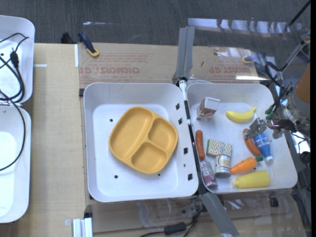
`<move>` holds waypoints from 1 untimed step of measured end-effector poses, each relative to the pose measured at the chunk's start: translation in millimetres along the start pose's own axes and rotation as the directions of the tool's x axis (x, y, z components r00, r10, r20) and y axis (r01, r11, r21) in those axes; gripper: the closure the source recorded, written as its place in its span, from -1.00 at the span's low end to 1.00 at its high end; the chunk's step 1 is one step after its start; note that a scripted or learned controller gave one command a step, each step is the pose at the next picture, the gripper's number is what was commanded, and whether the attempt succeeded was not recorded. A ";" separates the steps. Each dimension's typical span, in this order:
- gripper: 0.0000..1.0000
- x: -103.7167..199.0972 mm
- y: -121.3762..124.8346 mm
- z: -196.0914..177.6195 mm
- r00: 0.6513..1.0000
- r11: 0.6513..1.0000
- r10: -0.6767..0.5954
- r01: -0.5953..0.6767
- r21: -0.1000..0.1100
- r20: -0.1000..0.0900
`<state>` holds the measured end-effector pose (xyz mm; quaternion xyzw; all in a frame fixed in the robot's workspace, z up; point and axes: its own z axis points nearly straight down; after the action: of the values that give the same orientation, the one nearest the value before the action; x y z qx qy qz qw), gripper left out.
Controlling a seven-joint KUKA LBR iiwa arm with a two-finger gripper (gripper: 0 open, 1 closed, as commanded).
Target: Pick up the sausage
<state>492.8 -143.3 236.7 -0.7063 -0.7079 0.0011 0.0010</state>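
The sausage [199, 143] is a slim reddish-brown link lying lengthwise against the left wall of the right bin [236, 94], next to the divider. My gripper [256, 128] hangs over the right side of that bin, far to the right of the sausage and apart from it. It sits just above a short orange-red piece [251, 145] and a blue bottle [263, 147]. The grey arm comes in from the right edge.
The right bin also holds a banana [240, 114], a small carton [208, 108], a cracker [218, 147], a can [222, 165], a carrot [243, 165], a yellow squeeze bottle [252, 180] and a purple bottle [208, 175]. A yellow divided plate [143, 139] lies in the left bin [98, 132].
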 end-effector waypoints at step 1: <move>-1.00 -52.8 26.3 122.9 0.991 0.990 -0.136 0.137 -0.028 0.017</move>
<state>518.9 -196.1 113.7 -0.6561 -0.7546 -0.0041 -0.0144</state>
